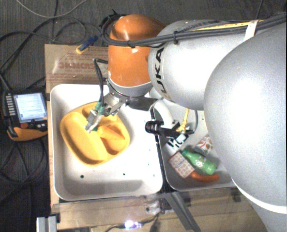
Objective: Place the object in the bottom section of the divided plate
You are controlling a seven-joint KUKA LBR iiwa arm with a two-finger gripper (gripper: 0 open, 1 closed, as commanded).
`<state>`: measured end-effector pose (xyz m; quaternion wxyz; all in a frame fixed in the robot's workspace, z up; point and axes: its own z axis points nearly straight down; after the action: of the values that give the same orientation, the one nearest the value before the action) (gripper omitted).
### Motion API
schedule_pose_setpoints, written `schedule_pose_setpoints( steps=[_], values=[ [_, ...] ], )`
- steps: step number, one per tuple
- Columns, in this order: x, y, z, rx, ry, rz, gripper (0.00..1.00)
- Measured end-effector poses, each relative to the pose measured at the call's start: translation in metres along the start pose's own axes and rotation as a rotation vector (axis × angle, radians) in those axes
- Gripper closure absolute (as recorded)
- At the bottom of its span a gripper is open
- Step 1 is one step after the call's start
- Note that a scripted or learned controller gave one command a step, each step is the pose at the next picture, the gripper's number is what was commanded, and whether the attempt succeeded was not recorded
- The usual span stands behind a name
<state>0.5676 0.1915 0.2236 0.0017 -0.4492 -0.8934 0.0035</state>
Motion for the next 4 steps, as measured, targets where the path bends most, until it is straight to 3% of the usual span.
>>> schedule_pose_setpoints(
  steps=[1,2,3,4],
  values=[
    [0.0,0.0,-0.005,0.007,0.003,0.001,1.0],
    [0.007,0.008,0.065,0.002,0.001,0.367,1.0],
    [0.005,-0.03,0.109,-0.002,0.003,0.531,1.0],
    [0.029,0.008,0.07,0.003,-0.001,0.786,1.0]
  ],
)
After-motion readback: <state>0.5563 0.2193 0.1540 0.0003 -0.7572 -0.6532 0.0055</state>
